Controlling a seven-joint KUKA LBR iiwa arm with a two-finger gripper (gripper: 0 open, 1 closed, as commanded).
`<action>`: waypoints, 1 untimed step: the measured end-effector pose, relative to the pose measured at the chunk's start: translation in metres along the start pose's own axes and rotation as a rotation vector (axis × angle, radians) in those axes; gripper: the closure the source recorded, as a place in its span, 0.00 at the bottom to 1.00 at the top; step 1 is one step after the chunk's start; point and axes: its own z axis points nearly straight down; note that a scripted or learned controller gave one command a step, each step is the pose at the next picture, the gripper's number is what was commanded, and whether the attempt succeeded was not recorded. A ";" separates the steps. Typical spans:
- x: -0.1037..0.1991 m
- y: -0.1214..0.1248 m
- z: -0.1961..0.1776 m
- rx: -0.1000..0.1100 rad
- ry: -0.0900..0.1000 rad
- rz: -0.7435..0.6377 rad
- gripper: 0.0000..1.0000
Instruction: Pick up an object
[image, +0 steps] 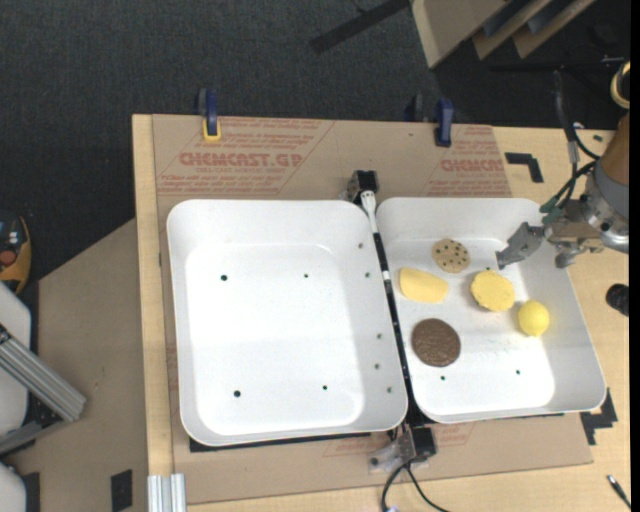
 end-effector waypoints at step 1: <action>-0.019 0.004 0.148 0.008 0.003 0.002 0.00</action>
